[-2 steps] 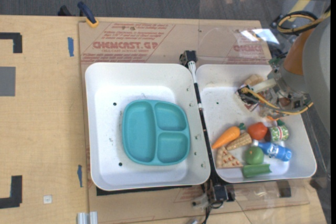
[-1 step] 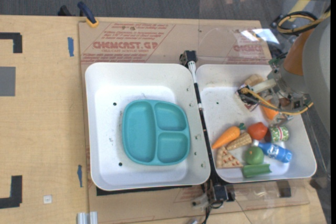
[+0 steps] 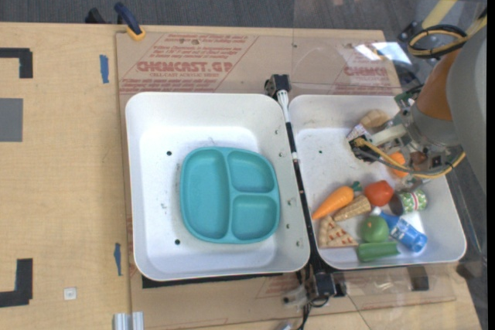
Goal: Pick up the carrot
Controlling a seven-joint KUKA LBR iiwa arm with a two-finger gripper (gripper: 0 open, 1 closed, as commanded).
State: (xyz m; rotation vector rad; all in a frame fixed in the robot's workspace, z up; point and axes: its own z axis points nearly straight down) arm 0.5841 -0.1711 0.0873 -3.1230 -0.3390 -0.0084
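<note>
Carrot not yet taken; gripper poised over the right bin.

Two white bins are counted: the left bin (image 3: 147,166) carries one teal divided plate (image 3: 230,194), and the right bin (image 3: 317,143) carries the toy food. One arm (image 3: 456,100) is seen reaching in from three o'clock, its gripper (image 3: 394,147) set at about one o'clock of the single carrot (image 3: 334,201); whether it is open or closed cannot be told. The carrot lies tilted at the bin's nine o'clock side, touching a waffle piece (image 3: 337,230). A descent squarely across its narrow body would be best judged. One tomato (image 3: 379,193) and one green block (image 3: 377,250) are counted nearby.
</note>
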